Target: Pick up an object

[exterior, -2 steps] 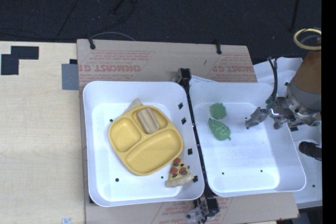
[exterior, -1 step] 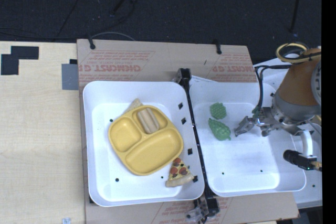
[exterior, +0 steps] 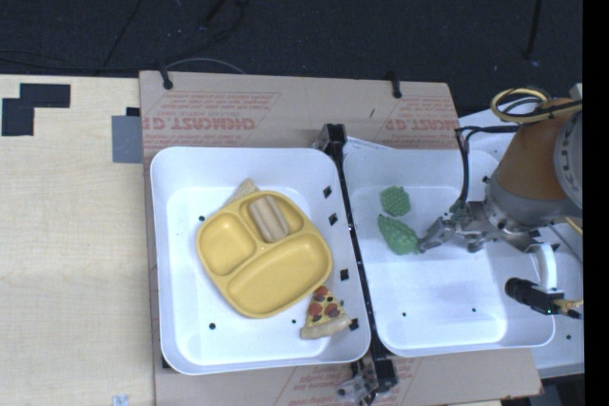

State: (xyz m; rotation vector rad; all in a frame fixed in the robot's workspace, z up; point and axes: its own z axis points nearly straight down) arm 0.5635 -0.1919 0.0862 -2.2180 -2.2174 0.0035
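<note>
Green is what the arm seems to be after: two green pieces sit in the right bin (exterior: 447,338), toward its upper-left corner. One is a small round bumpy one (exterior: 395,200), the other a longer leafy one (exterior: 398,236) just below it. The pincer (exterior: 440,235) is low in that bin, right beside the leafy piece on its right edge, maybe touching it. Honestly can't tell if the pincer is apart or together, too small and dark. Nothing looks lifted, both greens lie flat on the bin floor.

Over in the left bin (exterior: 181,204) there's a yellow divided tray (exterior: 276,276) with a hot dog toy (exterior: 268,218) in one of its top compartments, plus a pizza slice (exterior: 325,314) by the lower-right corner.

So the approach looks done; the grab and lift are left.
</note>
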